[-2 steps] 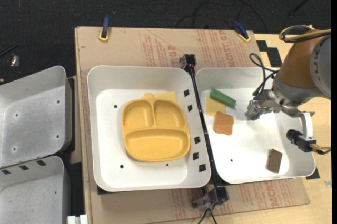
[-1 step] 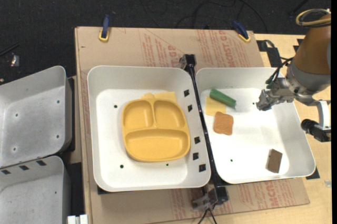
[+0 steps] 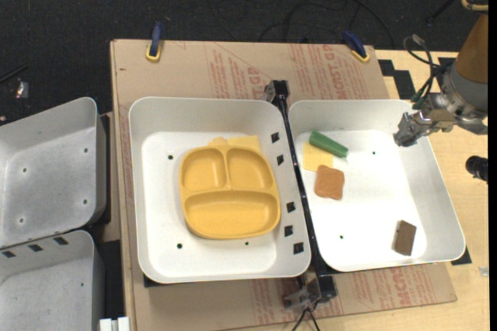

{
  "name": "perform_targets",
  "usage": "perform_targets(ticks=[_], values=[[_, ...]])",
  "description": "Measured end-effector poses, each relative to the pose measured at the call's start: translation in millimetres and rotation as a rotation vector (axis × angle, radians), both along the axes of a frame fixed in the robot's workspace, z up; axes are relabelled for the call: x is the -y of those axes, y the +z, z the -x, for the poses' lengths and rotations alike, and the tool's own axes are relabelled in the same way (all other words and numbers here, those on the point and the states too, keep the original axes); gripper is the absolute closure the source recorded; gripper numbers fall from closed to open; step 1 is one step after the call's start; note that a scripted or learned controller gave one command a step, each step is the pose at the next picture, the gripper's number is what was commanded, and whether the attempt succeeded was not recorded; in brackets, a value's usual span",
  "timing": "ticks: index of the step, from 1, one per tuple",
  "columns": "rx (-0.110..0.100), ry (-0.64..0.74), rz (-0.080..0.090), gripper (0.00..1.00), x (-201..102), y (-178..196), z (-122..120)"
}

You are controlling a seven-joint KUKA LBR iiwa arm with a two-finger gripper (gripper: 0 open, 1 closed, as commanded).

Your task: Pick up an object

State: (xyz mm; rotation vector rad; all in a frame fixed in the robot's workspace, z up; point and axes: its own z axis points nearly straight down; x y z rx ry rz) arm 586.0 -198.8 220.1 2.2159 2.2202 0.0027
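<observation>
In the camera view we see the gripper [image 3: 405, 131] at the right bin's [image 3: 435, 189] far right rim; whether it is spread we cannot tell. Nearest that bin's divider lies the green block [image 3: 328, 143], its long axis slanting, well apart leftward.

I see the cardboard-topped bench [image 3: 233, 61] carrying two white bins: the left bin [image 3: 147, 166] touches the right bin [image 3: 435, 189] along their shared edge.
</observation>
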Motion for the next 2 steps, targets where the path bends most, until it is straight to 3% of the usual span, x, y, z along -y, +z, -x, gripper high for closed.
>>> perform_targets(ticks=[1, 2], values=[[-0.002, 0.000, -0.001, 1.00, -0.1, 13.9, -0.6], [-0.006, 0.004, -0.003, 1.00, -51.9, 5.8, -1.0]])
